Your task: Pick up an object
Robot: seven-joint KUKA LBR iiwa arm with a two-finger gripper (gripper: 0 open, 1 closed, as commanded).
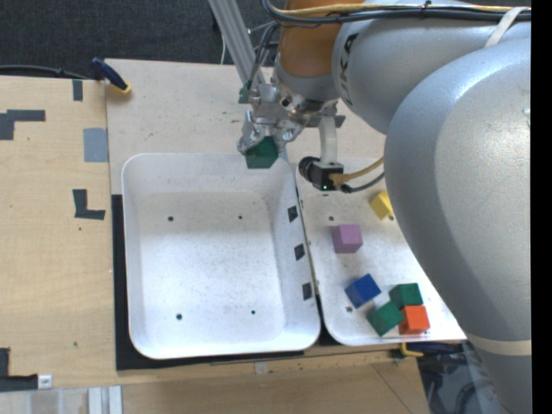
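A green block (261,154) is held pinched in the gripper (263,145), raised over the left bin's (216,335) far rim (other blocks lie in the right bin (341,330)), evidently for transfer.

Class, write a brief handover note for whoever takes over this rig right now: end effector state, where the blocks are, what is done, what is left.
End effector: shut on the dark green block, held above the far rim of the left bin.
Right bin: purple block, blue block, two green blocks, orange block, yellow block partly behind the arm.
Done: one block appears picked up.
Left: confirm the grip is firm; the block sits low between the fingers and could slip.
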